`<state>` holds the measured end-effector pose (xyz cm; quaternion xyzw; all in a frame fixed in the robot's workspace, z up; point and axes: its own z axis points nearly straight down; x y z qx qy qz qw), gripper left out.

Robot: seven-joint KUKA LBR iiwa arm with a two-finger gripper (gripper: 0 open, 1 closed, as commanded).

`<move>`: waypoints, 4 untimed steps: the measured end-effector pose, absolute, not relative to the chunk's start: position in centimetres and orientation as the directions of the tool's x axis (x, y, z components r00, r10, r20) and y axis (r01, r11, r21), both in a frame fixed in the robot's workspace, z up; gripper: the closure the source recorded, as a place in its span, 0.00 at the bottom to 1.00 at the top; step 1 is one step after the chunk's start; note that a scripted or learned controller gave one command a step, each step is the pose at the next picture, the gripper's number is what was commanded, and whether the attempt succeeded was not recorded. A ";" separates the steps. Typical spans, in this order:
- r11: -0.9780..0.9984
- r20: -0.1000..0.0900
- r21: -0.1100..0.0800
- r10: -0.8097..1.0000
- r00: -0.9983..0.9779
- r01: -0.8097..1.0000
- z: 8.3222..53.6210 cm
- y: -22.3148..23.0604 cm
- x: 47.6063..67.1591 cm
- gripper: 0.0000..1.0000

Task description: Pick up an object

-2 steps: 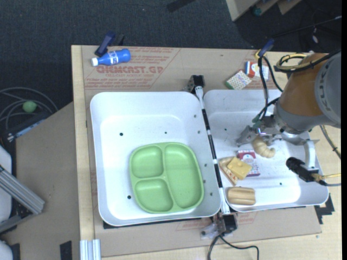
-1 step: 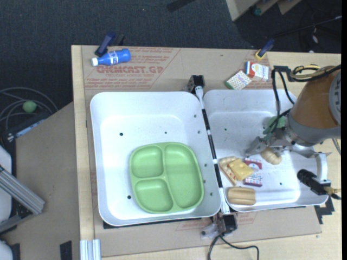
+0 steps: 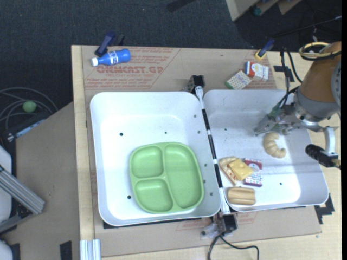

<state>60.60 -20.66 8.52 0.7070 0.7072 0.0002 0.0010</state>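
Left bin point(image 3: 108, 112): green divided plate point(image 3: 165, 176) in lower half, near front rim; bare floor behind it. Right bin point(image 3: 309, 183): arm point(image 3: 320, 85) reaches in over right rim. Gripper point(image 3: 271, 124) low over bin's upper middle, croissant point(image 3: 275, 144) just below, not between fingers; grip state cannot tell. Bun point(image 3: 241, 195), cheese wedge point(image 3: 238, 170), small packet point(image 3: 254, 173) crowd front-left corner by divider. Open floor front right.

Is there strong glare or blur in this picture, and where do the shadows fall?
Camera view: light is even and soft, with a mild sheen on the left bin; the croissant and green tray look sharp, while the gripper is slightly soft; only faint shadows lie beneath the food.
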 end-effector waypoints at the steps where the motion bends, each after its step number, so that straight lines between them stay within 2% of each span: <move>1: 0.000 0.001 -0.001 1.000 0.000 1.000 8.5 -20.0 57.5 0.00; 2: -0.001 0.000 0.001 1.000 0.001 1.000 9.5 -20.0 57.5 1.00; 3: 0.001 0.000 0.003 1.000 -0.001 1.000 14.2 -13.8 58.3 1.00; 4: 0.002 0.000 0.001 1.000 -0.002 1.000 18.5 -6.5 57.2 1.00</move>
